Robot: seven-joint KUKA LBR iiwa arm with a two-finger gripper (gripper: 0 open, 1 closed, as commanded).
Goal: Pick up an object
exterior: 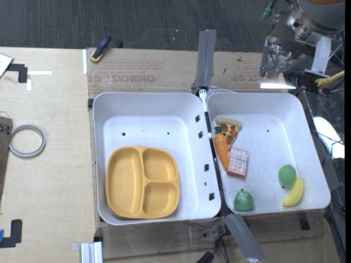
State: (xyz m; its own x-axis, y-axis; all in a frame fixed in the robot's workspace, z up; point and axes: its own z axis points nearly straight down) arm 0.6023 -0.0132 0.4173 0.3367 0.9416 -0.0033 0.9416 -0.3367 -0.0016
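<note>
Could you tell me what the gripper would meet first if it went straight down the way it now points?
Probably the back rim of the right bin, or the cardboard just behind it; the gripper hangs above that edge, and depth is unclear.

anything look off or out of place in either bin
Nothing spilled or damaged. The orange toy carrot lies partly over the toy pizza slice against the right white bin's left wall; the compartmented yellow plastic plate sits flat in the left bin.

tray (143,181) in left bin (104,119), banana (294,193) in right bin (296,114)
</note>
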